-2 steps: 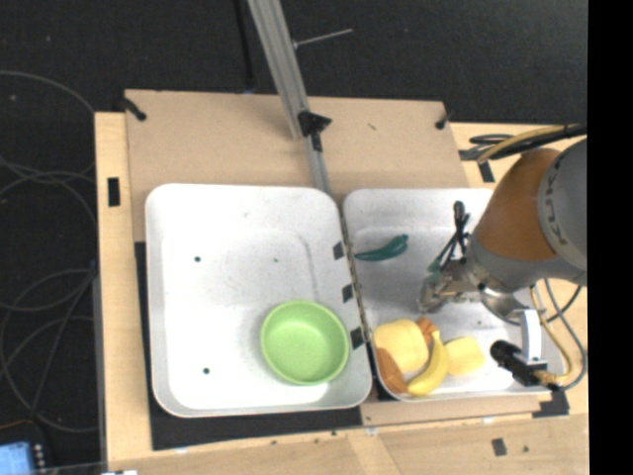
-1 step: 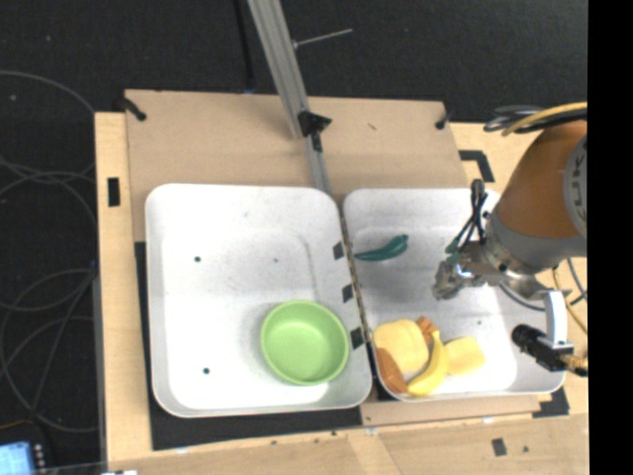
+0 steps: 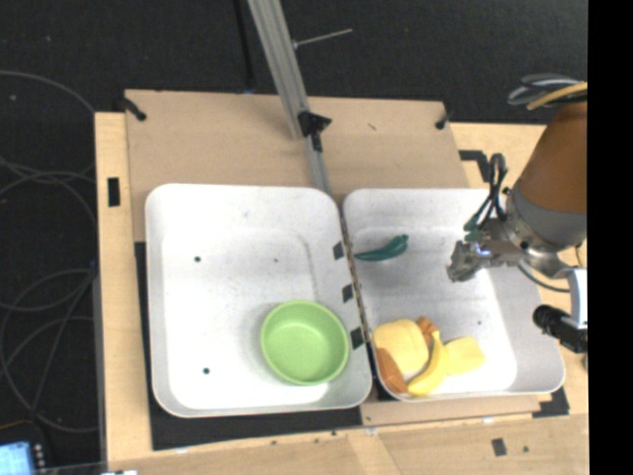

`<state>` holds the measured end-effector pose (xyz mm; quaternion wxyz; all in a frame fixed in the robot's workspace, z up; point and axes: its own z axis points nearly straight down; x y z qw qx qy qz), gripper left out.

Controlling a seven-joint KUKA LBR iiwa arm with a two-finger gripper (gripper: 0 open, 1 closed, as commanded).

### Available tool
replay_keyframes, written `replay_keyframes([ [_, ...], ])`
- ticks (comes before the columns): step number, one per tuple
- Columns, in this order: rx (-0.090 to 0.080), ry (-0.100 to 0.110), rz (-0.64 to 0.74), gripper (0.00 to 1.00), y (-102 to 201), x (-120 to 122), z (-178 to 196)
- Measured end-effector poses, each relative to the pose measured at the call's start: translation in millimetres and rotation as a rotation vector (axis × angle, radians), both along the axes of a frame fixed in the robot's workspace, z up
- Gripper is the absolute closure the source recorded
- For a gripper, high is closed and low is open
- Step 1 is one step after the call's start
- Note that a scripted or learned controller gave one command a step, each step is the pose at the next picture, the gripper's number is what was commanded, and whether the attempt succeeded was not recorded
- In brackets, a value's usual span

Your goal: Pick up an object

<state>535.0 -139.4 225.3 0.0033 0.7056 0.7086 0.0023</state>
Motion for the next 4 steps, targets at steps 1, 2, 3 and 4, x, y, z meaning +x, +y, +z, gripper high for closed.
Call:
replay_keyframes([
  [1,0.003,0.005,0.004,1.0,52.6,-3.4,5.8],
  [2,0.004,0.005,0.005,1.0,115.2,0.5,9.2],
  [3,0.004,0.008,0.005,1.0,169.7,-1.0,7.8],
  [4,0.003,0.008,0.0,1.0,218.8,16.6,3.1],
])
